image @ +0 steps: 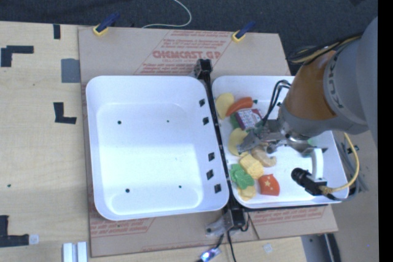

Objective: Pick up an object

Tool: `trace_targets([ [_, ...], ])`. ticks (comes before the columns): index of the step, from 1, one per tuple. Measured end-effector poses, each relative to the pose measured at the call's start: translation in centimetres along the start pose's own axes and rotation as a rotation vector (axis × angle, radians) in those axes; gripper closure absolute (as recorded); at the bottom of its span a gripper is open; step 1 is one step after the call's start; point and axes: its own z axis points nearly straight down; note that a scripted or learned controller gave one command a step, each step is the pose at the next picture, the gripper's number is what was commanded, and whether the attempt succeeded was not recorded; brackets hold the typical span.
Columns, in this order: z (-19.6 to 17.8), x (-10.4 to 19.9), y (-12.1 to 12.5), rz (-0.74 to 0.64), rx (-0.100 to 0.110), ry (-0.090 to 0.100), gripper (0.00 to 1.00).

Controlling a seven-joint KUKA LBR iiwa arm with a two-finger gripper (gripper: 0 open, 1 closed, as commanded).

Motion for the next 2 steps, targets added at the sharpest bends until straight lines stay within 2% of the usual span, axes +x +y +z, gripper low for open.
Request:
trace_targets([
  [1,-8.1,9.3,-2.7,-0.010,-0.004,0.007,1.00],
  [2,-10.0,12.5,2.2,-0.006,-0.003,0.003,1.00],
])
